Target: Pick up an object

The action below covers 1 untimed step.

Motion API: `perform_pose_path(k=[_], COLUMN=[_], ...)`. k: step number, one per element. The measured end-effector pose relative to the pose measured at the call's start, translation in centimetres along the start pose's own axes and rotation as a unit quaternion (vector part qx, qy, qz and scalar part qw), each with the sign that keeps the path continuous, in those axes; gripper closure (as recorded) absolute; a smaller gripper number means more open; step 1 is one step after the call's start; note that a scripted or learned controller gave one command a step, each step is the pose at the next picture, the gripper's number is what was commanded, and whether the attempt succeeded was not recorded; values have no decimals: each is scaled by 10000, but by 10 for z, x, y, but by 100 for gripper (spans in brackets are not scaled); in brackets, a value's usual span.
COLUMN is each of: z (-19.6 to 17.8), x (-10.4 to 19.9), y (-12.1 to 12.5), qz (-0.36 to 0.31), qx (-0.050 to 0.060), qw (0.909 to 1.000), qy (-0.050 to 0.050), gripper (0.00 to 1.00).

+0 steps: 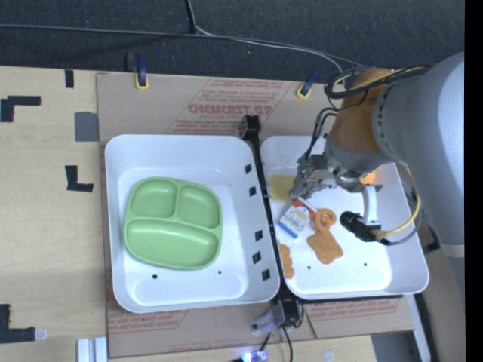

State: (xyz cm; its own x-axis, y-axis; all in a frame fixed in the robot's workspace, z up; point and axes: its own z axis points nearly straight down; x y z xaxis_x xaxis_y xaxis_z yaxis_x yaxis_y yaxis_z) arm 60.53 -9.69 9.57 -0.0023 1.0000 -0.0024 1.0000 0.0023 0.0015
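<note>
My gripper [307, 189] hangs low over the right bin [377, 277], near its left-middle part. Its tips are just above a small blue and white packet [294, 220] with a red corner. To the packet's right lies a small orange ring-shaped piece [324, 218], and below that a tan toast-like piece [326, 246]. A pale yellow flat item [280, 187] lies left of the gripper by the bin wall. An orange-brown piece [286, 259] sits at the bin's lower left edge. Nothing shows between the fingers.
The left bin [124, 277] holds a green divided plate [173, 222]. A black divider with clips [260, 202] runs between the bins. The grey arm with its orange band [362, 127] and cables covers the right bin's upper right. A black connector [355, 223] hangs beside the gripper.
</note>
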Motion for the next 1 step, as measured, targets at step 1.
perform_pose_path(k=[1], z=[-42], x=[-1], y=[3], qz=[4], qx=[-2], qw=[10000], qy=[12], gripper=[100])
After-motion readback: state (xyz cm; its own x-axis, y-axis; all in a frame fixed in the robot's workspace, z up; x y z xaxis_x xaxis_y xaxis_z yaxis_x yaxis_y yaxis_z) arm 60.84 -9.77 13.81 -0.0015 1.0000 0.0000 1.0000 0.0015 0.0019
